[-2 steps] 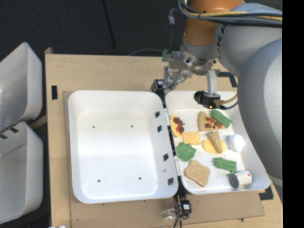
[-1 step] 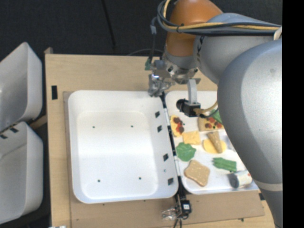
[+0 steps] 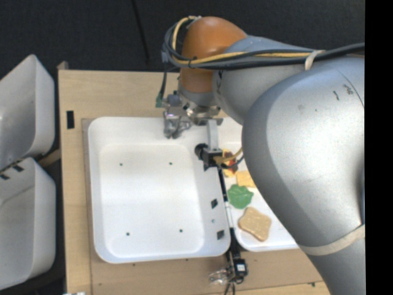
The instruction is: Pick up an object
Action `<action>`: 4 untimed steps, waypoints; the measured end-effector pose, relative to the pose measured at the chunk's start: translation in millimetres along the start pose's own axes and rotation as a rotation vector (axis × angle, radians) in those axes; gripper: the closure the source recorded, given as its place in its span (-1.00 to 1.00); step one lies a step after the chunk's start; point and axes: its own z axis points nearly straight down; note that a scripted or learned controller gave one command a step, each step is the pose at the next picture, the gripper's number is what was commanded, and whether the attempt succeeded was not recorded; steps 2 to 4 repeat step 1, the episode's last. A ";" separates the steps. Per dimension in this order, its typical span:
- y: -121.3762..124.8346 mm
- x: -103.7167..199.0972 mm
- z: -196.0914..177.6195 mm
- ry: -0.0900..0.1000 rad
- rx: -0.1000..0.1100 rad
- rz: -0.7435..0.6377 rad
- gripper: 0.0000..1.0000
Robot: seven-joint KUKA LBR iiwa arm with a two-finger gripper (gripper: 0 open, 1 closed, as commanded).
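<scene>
Grey arm casing (image 3: pixel 307 158), bulky and closest to the lens, fills the right side and hides most of the right bin (image 3: pixel 270 246). Orange band (image 3: pixel 206 42): sits above the wrist at top centre, with yellow and black cables looped over it. Gripper (image 3: pixel 176 129): hangs below the wrist over the far right corner of the left bin (image 3: pixel 147 192), close to that bin's back wall; the jaws point down, and whether they are parted or closed cannot be told from this view, nor is anything seen between them. Left bin: white, shallow, its floor showing four small dark dots. Right bin: a narrow strip of it shows beside the divider, holding three items in a row. Green object (image 3: pixel 240 196): lumpy, in the middle of the strip. Tan bread-like piece (image 3: pixel 255 224): nearer the front, just beside the green object. Yellow piece (image 3: pixel 244 179): behind the green object, partly covered by the arm. Tabletop (image 3: pixel 77 165): pale wood, carrying both bins.
</scene>
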 end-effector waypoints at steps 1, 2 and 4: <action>-2.1 44.6 -118.3 0.004 -0.016 -0.001 1.00; -2.1 44.6 -118.3 0.004 -0.016 -0.001 1.00; -2.1 44.6 -118.3 0.004 -0.016 -0.001 1.00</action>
